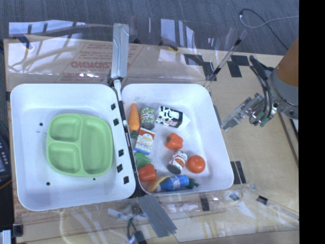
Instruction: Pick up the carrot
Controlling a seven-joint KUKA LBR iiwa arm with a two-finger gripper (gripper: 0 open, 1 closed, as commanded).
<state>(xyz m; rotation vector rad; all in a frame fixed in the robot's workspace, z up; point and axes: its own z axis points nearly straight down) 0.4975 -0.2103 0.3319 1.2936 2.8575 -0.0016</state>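
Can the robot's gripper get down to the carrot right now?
Probably yes. The carrot lies uncovered by the right bin's left wall, nothing on top. The gripper hovers outside that bin's right edge, so it must cross over the other toys.

Carrot (133, 118) hemmed by bin wall (122, 117) and can (147, 117).
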